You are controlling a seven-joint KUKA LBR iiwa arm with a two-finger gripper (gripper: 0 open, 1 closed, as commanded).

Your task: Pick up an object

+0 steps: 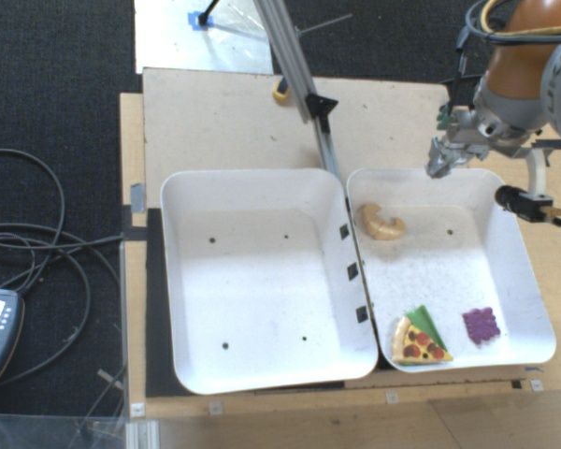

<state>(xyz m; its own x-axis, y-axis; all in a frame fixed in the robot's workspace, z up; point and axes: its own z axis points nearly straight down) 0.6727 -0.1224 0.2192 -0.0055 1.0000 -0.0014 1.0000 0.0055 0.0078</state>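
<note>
My hand point(442, 162) hangs over the far rim of the right bin point(519, 251), up beyond the croissant point(381, 223), and nothing sits between its tips; from this slanted view I cannot tell how wide it stands. The croissant is my pick. It lies alone on the bin floor, close to the wall shared with the left bin point(262, 279), well apart from the pizza slice point(419, 338) and the purple grapes point(481, 325), which lie at the near end of the bin beyond the croissant. It looks like a toy: light, probably hard plastic or firm rubber, with a smooth, rounded back that could slip out sideways. I judge the best hold is across its thick middle, squeezing the narrow way, not at the tapered, curled ends. The nearby wall may crowd one side.
</note>
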